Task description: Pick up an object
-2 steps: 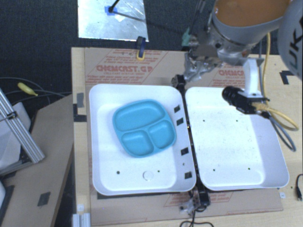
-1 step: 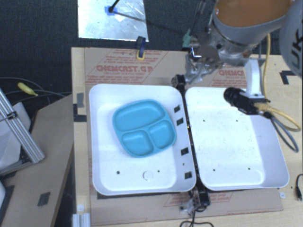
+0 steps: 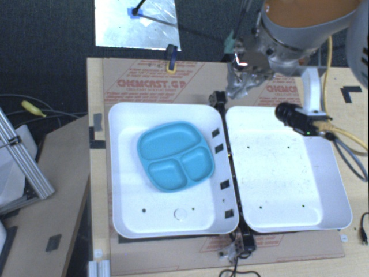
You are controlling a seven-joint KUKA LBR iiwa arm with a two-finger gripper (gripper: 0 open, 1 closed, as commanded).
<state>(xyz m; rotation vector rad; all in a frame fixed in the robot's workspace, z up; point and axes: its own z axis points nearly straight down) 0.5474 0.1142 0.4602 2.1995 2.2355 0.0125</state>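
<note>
Gripper (image 3: 241,84) sits above the bins' far edge, holding nothing visible. Blue three-compartment plastic plate (image 3: 174,156) lies well apart, forward-left of it, in the left white bin (image 3: 124,172), long axis diagonal.

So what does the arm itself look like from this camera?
The arm is a bulky rounded body, grey with a broad orange band. Below it the gripper is a cluster of grey metal parts, with a small teal piece and thin dark cables running alongside.
</note>
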